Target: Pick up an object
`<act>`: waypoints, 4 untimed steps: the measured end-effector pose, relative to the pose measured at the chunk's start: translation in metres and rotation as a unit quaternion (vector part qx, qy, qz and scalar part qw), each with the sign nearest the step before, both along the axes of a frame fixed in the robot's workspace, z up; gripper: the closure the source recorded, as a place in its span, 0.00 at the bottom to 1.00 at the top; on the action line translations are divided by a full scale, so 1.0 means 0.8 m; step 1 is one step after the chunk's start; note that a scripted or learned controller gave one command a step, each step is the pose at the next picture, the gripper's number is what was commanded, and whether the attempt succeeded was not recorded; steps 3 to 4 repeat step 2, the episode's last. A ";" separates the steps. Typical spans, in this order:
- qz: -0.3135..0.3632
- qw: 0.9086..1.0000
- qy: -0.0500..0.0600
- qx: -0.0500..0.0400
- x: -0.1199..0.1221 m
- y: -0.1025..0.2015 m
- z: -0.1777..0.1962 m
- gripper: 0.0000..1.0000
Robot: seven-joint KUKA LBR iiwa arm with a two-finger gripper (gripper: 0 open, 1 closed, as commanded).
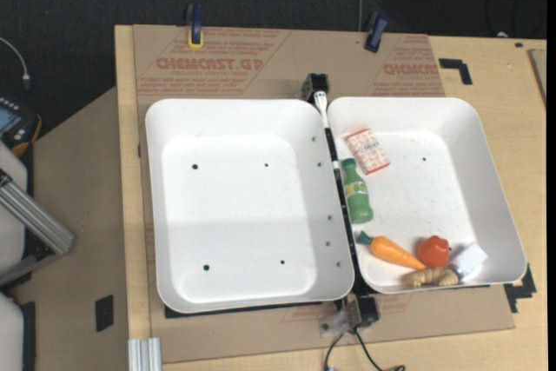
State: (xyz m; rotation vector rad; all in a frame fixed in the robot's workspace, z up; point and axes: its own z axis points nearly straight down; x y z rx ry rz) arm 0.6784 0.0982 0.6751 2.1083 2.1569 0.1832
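The right bin [486,178] holds several small objects. A red-and-white patterned packet [367,150] lies near its upper left. Below it a green bottle [355,190] rests along the bin's left wall. At the front lie an orange carrot [392,251], a red tomato-like ball [434,250], a tan ginger-shaped piece [432,277] and a small white block [470,261].
The left bin [165,187] sits beside the right one on a cardboard-covered bench [130,100]. Blue clamps [195,23] hold the board at the back edge. A black clip [314,86] joins the bins at the back.
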 end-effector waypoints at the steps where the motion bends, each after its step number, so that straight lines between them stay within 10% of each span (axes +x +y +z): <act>1: 0.002 1.000 -0.015 0.001 0.003 0.001 0.014 1.00; 4: 0.004 1.000 -0.030 0.002 0.005 0.003 0.028 1.00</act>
